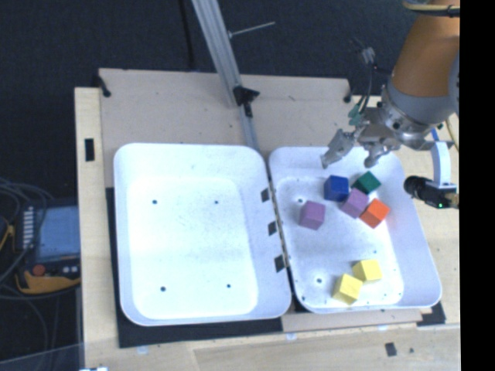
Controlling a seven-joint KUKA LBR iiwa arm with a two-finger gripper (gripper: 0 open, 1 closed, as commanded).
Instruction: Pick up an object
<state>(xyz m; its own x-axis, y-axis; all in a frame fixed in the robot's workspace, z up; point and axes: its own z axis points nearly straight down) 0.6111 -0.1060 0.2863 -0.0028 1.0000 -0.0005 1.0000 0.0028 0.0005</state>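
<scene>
On the pale wooden surface (178, 107), the shallow glossy white plastic left bin (124, 230) holds nothing; its twin on the right (414, 273) carries the small matte cubes. From the left: a lone purple cube (312, 214), a blue cube (336, 188), another purple (356, 202), green (367, 182), orange (374, 212), with two yellow cubes (356, 280) nearer the front. The grey metal tool (354, 152) hovers spread wide and empty above the back rim. The lone purple cube looks easiest: descend squarely, straddling flat faces.
</scene>
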